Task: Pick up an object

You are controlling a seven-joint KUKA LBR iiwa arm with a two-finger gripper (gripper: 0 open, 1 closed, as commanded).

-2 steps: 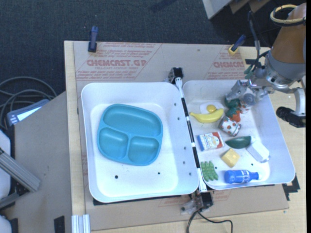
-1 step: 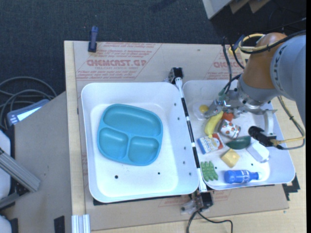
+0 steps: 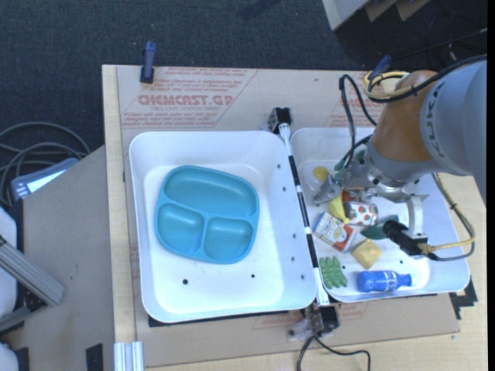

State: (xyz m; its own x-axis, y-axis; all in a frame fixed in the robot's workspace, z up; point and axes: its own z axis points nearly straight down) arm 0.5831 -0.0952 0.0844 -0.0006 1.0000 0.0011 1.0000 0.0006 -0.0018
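Blue plate, white bins

Red "CHEMCAST GP" print on the brown board under the bins, smaller lines unreadable

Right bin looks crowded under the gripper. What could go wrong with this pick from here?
Two risks, as I judge it. The gripper is low in the right bin among tightly packed items: the yellow object, red-and-white carton and red can touch or overlap, so it could pinch two things or nudge one aside. Also, the wrist hides the grasp point, so a miss would be hard to spot.
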